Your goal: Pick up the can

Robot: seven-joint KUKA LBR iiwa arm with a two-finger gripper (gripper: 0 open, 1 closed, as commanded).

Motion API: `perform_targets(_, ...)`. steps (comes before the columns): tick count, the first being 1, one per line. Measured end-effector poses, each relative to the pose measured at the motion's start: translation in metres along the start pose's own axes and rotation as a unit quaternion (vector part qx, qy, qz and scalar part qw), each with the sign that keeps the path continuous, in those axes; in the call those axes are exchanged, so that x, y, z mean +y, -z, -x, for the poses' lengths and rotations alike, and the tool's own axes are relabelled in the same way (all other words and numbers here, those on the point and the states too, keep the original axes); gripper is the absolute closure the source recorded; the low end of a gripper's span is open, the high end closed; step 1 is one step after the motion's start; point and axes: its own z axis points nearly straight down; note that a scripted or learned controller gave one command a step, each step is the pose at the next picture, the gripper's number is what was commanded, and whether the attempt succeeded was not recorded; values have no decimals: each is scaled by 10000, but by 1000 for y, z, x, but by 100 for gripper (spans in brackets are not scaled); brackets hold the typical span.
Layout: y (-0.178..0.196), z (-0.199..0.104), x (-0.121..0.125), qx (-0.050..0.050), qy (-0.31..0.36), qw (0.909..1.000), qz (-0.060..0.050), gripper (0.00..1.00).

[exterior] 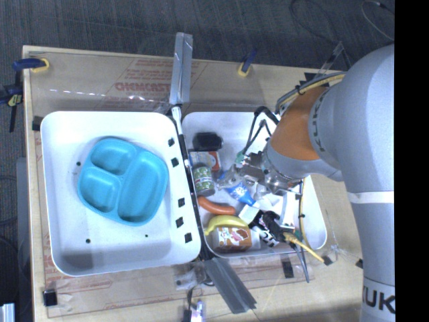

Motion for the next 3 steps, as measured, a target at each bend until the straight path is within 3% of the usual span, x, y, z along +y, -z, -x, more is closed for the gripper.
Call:
perform_targets(1,-10,-19,-56,-61,569,9983,103,0)
perform_targets(2,85,-65,-71,-2,83,10000,3,0)
perform_targets(3,37,-23,-71,-2,-332,9994,-13,0)
